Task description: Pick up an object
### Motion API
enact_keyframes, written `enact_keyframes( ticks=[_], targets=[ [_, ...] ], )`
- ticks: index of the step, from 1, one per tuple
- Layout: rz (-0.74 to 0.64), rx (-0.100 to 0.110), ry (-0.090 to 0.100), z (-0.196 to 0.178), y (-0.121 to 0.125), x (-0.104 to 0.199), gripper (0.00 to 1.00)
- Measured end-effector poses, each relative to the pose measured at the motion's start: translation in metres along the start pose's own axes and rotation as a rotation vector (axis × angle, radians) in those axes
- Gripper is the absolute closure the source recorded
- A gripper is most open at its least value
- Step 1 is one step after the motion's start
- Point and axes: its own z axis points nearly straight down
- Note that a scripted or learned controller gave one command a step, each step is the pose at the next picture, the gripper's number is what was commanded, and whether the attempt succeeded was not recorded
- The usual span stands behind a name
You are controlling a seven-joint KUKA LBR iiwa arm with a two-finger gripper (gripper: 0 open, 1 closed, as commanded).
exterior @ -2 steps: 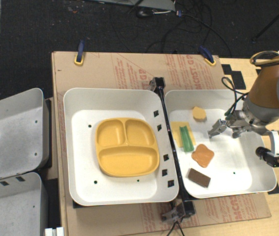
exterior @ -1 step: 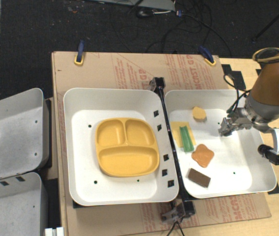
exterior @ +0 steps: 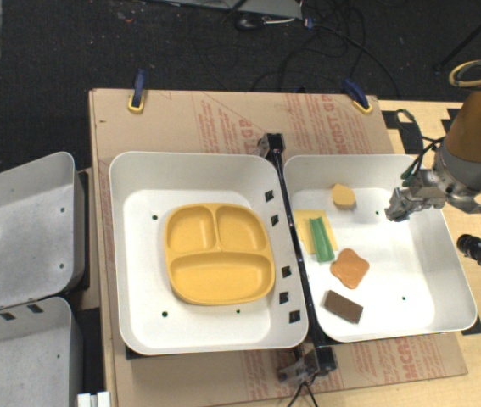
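Two bins point(exterior: 138, 253) sit side by side. Nearest in the right one lies a brown block point(exterior: 343, 306), then an orange piece point(exterior: 349, 268), a green-and-yellow bar point(exterior: 318, 236), and farthest a small yellow chunk point(exterior: 343, 196). A yellow tray point(exterior: 220, 253) fills the left bin. Gripper point(exterior: 398, 208) hovers low right of the chunk, gripping nothing I can see; its opening I cannot tell.

A brown cardboard sheet point(exterior: 198, 113) lies under two white bins. The left bin point(exterior: 130, 253) and the right bin point(exterior: 444, 295) touch along a black clip strip point(exterior: 289, 253). Two yellow clamps point(exterior: 137, 98) pin the sheet's far edge. Grey perforated trays point(exterior: 19, 219) sit at the far left, and cables point(exterior: 342, 32) trail over the dark floor beyond.
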Motion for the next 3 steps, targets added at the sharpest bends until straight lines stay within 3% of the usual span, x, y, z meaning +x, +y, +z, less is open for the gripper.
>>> enact_keyframes(
  ticks=[2,3],
  targets=[
    [0.0,0.0,0.0,-0.081,-0.001,-0.004,1.0],
    [-0.005,0.007,0.004,-0.071,-0.003,0.05,1.0]
  ],
)
